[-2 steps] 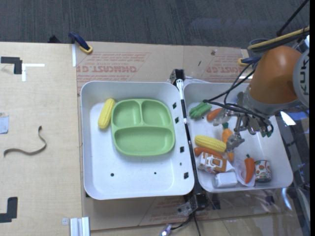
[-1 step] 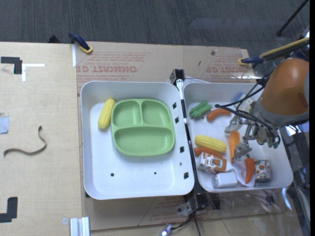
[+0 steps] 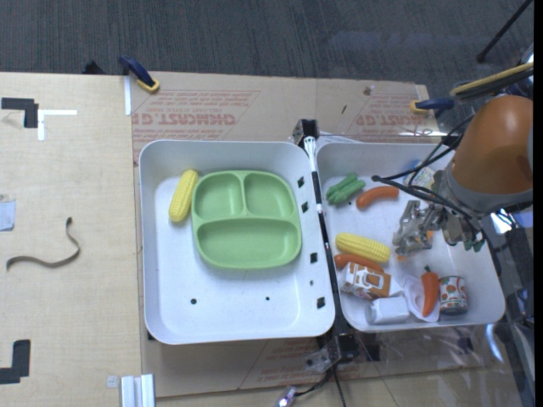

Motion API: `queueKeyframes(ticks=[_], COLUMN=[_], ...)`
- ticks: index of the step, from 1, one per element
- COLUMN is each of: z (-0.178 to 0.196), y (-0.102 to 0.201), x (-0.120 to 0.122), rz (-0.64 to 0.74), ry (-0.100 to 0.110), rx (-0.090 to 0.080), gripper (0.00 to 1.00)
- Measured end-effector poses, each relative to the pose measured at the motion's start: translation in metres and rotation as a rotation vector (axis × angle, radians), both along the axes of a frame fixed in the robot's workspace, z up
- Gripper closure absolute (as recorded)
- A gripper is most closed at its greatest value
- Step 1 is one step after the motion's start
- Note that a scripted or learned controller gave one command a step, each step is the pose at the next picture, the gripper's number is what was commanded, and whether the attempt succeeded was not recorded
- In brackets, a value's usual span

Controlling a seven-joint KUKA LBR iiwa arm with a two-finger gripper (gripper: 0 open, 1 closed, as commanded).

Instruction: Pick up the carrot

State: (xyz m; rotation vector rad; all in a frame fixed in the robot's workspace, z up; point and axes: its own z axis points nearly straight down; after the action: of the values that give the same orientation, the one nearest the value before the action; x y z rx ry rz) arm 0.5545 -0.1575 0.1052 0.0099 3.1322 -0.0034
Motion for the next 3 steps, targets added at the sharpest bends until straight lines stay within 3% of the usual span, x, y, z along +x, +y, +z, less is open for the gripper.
queueKeyframes(ticks=[1, 2, 3], z=[0.0, -0.012, -0.012], y=[0.0, -0.042, -0.053], x=[0.0, -0.004, 0.025], rz=[0.0, -0.076, -0.516], ry=[0.0, 0.004, 0.002], rx=[0.0, 0.001, 0.003], gripper=[0.0, 0.0, 0.0])
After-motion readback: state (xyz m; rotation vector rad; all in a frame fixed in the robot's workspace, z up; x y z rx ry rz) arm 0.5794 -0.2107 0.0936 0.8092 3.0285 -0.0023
